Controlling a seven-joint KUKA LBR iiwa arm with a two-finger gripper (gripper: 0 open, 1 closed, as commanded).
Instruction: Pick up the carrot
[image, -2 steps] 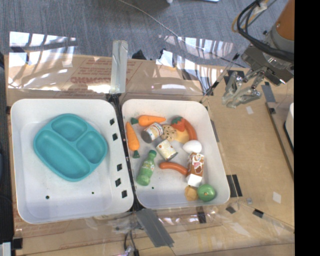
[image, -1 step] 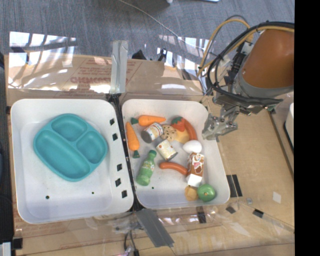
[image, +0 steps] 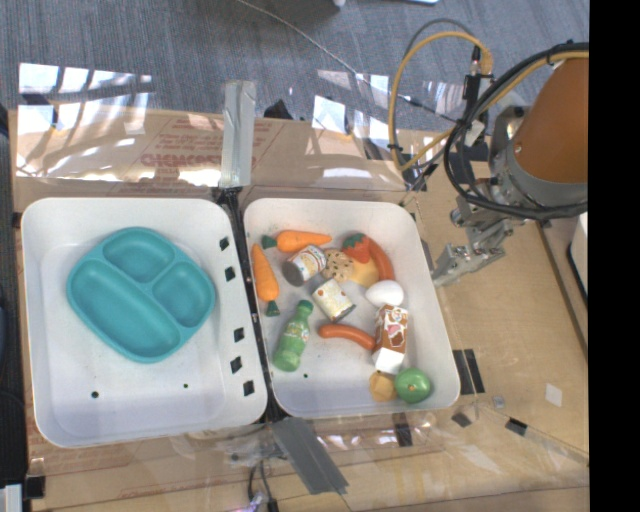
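The end effector (image: 468, 252) hangs outside the right bin (image: 425, 262), just beyond its right wall, over the counter (image: 520, 350). Whether it is released or clenched cannot be told from this angle; nothing is seen in its grasp.

Two carrots lie in the right bin: one (image: 263, 276) along the left wall, another (image: 301, 240) near the top. Both are well apart from the end effector.

Assessment: the pick is not yet begun; approach, descent, grasp and lift all remain.

Red printing runs across the cardboard sheet (image: 180, 150) behind the two bins, but glare and small size leave it unreadable. The small cans (image: 306, 265) and the bottle (image: 392, 328) in the right bin (image: 428, 300) carry labels too blurred to make out.
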